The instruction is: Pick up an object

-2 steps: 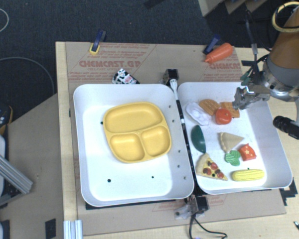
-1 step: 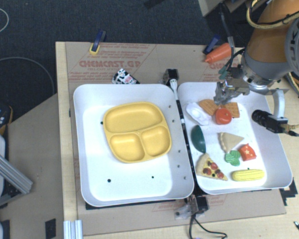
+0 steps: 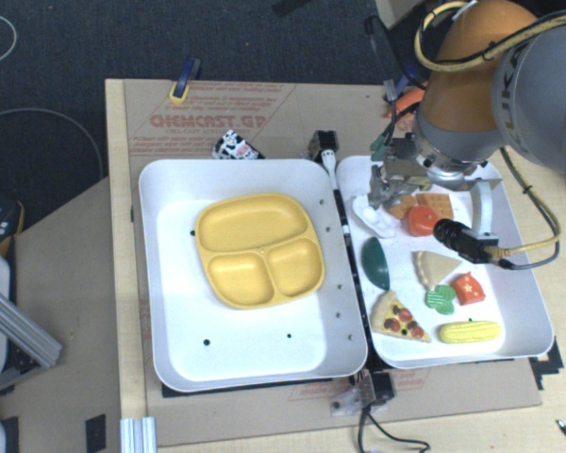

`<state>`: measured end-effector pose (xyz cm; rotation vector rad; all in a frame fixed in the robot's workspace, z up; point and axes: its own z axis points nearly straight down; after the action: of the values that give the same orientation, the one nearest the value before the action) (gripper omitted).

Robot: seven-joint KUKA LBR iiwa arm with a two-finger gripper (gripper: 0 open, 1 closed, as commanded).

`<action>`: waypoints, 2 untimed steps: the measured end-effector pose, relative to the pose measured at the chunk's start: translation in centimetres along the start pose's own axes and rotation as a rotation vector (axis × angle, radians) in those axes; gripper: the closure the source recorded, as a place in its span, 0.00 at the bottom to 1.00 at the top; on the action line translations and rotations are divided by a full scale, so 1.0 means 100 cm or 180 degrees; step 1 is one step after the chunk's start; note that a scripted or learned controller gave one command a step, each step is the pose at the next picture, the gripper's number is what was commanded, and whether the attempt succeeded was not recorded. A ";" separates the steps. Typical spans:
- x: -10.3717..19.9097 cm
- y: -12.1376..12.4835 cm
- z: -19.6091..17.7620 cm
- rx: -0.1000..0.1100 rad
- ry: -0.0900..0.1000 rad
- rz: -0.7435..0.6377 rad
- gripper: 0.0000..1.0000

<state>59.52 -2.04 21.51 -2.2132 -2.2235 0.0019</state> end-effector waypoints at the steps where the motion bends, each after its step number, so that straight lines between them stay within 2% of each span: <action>1: -0.005 0.005 -0.019 -0.0025 -0.0008 0.0012 1.00; 2: -0.011 0.005 -0.001 -0.0001 -0.0007 0.0018 1.00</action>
<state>60.03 -3.15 21.59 -2.2208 -2.2184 0.0040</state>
